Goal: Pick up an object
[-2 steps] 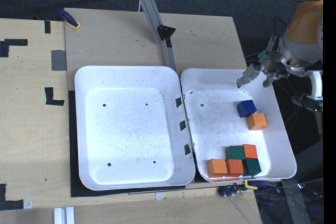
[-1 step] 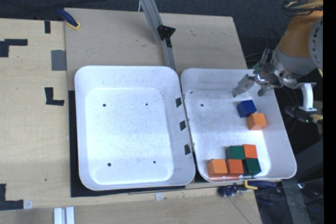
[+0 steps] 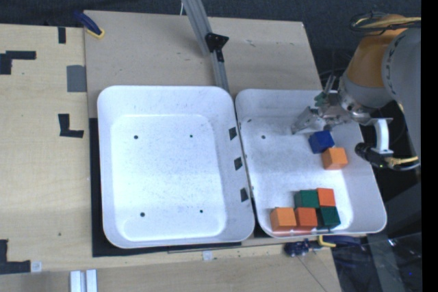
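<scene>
Reaching in from the right edge of the frame, the grey arm [image 3: 390, 72] with its orange band ends in a metal gripper [image 3: 316, 118] over the upper part of the right bin [image 3: 274, 167]. Its two thin fingers [image 3: 301, 125] point toward the left and stand spread apart, with nothing between them.

Both bins are shallow white trays of smooth plastic with rounded corners and fine dark speckles. The left bin [image 3: 168, 164], at the centre of the frame, shows four small dark dots on its floor.

The right bin contains small cube-shaped blocks with matte faces. A blue block [image 3: 320, 141] lies just below the gripper, near the fingers, and I cannot tell if it touches them. An orange block [image 3: 335, 158] lies just beside it, toward the lower right. At the lower edge of this bin a tight cluster sits together: an orange block [image 3: 282, 218] at the left, two orange-red blocks [image 3: 306, 217] and two dark green blocks [image 3: 307, 199].

The bench [image 3: 41, 167] is pale wood with black tape marks. A grey metal bar [image 3: 195, 3] runs diagonally from the top of the frame down to between the bins.
</scene>
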Robot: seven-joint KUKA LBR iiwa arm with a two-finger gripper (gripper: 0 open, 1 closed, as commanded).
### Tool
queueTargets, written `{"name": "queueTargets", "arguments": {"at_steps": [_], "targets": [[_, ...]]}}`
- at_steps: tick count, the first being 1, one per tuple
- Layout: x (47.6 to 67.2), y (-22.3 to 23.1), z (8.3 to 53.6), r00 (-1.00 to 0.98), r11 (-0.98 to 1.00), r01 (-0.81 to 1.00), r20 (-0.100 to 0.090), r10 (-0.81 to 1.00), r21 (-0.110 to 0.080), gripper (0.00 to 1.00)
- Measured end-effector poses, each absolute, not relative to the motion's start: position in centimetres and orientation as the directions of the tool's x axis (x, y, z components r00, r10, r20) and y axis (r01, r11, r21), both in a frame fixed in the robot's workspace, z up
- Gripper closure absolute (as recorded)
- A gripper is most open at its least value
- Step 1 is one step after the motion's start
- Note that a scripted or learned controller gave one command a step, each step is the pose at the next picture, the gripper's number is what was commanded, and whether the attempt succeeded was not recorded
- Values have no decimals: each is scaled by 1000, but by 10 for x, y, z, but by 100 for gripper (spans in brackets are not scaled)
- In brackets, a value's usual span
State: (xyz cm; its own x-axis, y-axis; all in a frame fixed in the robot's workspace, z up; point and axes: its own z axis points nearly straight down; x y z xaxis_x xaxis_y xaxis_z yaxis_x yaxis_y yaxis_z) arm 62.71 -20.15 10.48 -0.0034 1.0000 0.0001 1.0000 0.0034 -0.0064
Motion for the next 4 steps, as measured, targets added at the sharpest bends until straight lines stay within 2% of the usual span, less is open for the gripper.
{"name": "queueTargets", "arguments": {"at_steps": [1, 2, 3, 4], "targets": [[628, -201, 119, -5, 5, 1000, -1, 1000, -2, 100], [620, -203, 166, -1, 1, 1000, -1, 1000, 2, 100], [622, -203, 220, -2, 2, 1000, -2, 1000, 5, 100], [613, -152, 214, -6, 6, 1000, 2, 1000, -2, 100]]}}
